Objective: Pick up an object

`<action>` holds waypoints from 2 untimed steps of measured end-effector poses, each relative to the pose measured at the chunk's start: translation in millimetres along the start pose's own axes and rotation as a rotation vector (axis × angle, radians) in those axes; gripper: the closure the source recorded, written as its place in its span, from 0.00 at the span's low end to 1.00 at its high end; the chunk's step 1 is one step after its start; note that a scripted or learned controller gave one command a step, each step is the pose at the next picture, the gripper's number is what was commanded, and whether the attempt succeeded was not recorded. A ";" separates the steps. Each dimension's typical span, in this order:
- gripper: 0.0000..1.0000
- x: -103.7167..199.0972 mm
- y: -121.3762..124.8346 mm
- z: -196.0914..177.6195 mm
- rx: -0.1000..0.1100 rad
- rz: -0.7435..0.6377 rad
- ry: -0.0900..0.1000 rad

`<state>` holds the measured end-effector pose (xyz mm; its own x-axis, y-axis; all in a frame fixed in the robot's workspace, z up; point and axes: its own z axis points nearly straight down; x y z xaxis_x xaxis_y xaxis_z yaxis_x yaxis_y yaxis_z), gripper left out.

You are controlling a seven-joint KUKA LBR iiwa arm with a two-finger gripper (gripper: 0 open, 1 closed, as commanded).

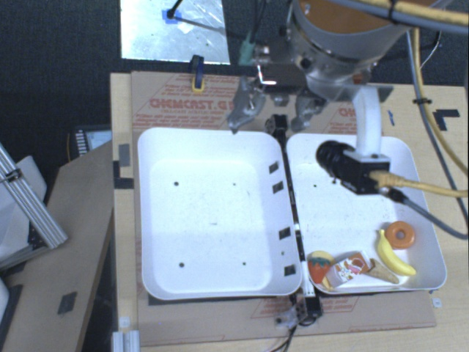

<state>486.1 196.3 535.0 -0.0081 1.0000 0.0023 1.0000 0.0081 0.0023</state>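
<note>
End effector raised above far rim of right bin, fingers spread wide, nothing betw. them. Banana, donut, other toys in bin's near corner. Pick not yet done.

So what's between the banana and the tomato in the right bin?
In the camera view, a small red-and-white packet and a tan cone-shaped piece lie between the banana and the tomato.

The grey arm reaches in from the upper right, orange band showing, its end effector hanging with fingers spread apart.
</note>
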 end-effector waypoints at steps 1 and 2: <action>0.00 35.9 0.2 0.2 0.001 0.000 0.000; 1.00 34.3 0.8 -11.4 -0.001 0.002 0.001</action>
<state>486.6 230.6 546.5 -0.0060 1.0000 0.0034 1.0000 0.0060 0.0036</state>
